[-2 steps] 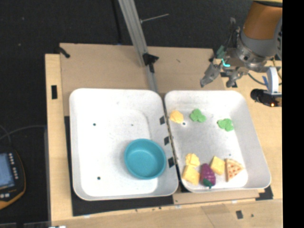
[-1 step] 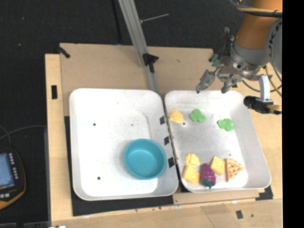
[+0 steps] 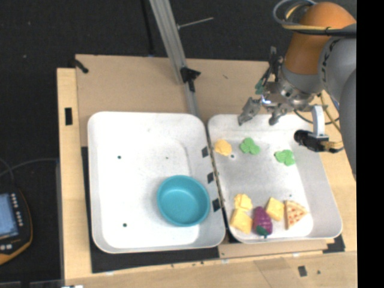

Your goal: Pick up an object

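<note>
The gripper [image 3: 261, 114] is seen poised over the twelve o'clock rim of the right bin [image 3: 312, 179], its two fingers spread apart and nothing caught between them. Candidates are scattered below: a yellow piece [image 3: 223, 147] at the bin's ten o'clock, two green pieces [image 3: 249, 146] [image 3: 285, 156] nearer the middle, and a tight cluster at six o'clock, where yellow blocks [image 3: 242, 212], a purple grape bunch [image 3: 261, 220] and a pizza slice [image 3: 294, 213] are packed touching. A miss is judged likely if the cluster is targeted, since neighbours could be nudged or two things pinched at once; the flat green pieces could slip under the fingertips. A blue bowl [image 3: 180, 200] sits in the left bin [image 3: 120, 137], on a wooden bench [image 3: 132, 83] against a dark floor, with a metal post [image 3: 171, 35] at twelve o'clock.
</note>
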Controlling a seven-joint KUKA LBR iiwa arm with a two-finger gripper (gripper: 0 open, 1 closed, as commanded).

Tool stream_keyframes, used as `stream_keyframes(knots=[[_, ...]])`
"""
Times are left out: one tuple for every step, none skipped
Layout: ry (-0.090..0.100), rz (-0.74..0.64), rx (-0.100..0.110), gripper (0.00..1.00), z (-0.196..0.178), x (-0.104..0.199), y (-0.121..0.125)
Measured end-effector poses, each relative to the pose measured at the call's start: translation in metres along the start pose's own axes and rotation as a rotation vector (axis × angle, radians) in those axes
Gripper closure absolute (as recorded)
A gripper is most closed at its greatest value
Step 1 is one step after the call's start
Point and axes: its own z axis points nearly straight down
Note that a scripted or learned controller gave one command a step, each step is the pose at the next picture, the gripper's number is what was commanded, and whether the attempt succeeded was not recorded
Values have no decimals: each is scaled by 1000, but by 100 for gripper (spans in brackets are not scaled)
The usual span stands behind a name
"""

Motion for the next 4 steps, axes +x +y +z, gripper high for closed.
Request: stream_keyframes(knots=[[0,4,5,0,61,-7,-1],[-1,4,-5,100,46,-8,1],[1,1,-8,100,-17,-4,-1],[2,0,-3,100,-29,-5,-1]])
